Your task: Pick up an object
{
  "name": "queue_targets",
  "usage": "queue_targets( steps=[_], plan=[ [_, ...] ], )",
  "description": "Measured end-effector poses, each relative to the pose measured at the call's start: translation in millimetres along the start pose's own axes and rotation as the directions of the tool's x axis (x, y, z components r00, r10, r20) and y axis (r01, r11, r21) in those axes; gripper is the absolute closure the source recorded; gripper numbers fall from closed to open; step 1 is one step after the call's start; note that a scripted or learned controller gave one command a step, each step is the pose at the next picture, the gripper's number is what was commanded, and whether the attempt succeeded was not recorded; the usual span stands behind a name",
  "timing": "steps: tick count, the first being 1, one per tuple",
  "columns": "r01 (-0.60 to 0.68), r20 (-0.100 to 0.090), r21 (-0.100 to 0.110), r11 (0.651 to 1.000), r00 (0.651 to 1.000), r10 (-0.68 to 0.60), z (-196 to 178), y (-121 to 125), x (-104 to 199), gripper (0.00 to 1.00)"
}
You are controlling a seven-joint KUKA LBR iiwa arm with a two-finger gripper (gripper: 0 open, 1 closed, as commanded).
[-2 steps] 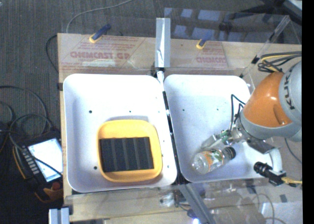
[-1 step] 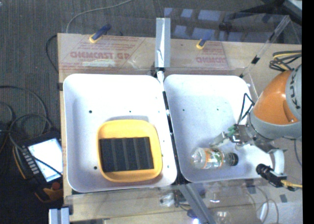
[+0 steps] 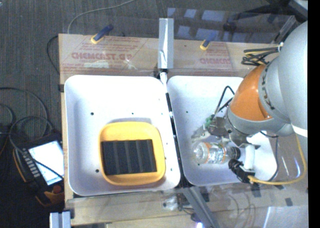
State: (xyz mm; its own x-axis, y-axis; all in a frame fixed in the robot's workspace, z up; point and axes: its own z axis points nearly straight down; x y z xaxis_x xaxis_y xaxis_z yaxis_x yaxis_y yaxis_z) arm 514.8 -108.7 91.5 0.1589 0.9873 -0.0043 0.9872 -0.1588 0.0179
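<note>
Grey arm (image 3: 295,77) looms closest, its gripper (image 3: 220,131) down in the right bin (image 3: 200,97); grip state cannot be told. One clear plastic bottle (image 3: 210,153) lies just below it. One yellow tray (image 3: 132,153) sits in the left bin (image 3: 85,102). Two bins.

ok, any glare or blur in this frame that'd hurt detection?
Camera view: the clear plastic bottle blends into the right bin, low contrast with small highlights. The left bin is evenly lit, and the yellow object casts a soft shadow behind it. The arm looks soft-edged up close.
</note>
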Motion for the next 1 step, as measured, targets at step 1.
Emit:
queue_targets(
  steps=[1],
  plan=[
    [0.151, -0.002, -0.010, 0.989, 0.989, -0.151, -0.7, -19.3, -14.0, 0.00]
  ],
)
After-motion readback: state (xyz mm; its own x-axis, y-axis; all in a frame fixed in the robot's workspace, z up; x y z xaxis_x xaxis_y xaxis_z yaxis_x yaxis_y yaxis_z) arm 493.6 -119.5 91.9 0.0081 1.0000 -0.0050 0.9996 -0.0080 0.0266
